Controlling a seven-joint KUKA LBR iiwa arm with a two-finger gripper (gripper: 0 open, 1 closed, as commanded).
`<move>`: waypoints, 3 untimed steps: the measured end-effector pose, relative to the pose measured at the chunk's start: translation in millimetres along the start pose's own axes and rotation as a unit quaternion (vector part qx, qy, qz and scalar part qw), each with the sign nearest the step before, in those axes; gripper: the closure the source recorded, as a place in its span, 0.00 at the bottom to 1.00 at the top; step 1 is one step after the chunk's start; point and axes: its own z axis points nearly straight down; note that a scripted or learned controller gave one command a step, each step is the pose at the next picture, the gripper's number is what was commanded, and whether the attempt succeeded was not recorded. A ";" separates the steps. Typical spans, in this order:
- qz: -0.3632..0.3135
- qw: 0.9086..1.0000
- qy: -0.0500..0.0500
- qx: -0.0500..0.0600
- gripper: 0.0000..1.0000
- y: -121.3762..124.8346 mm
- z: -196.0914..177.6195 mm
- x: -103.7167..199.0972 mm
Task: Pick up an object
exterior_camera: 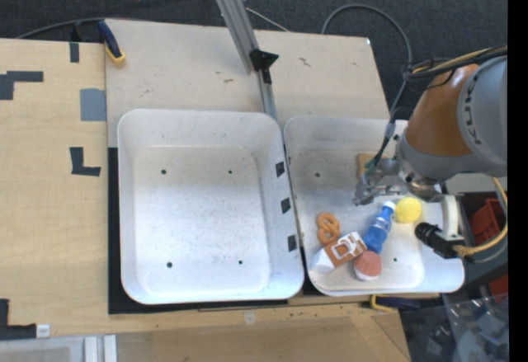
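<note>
Your arm (450,125) reaches in from the right, wrist bent down over the right bin (330,138), its gripper (369,190) low beside the blue bottle (379,228) and yellow ball (407,209); you cannot tell how wide the jaws stand.

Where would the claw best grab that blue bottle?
Probably across the middle of the blue bottle, coming from straight above. It lies slanted on the right bin floor, its long sides partly free, though the yellow ball sits near its top.
</note>
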 end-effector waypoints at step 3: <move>-0.002 1.000 0.001 -0.001 1.00 1.9 -99.8 61.1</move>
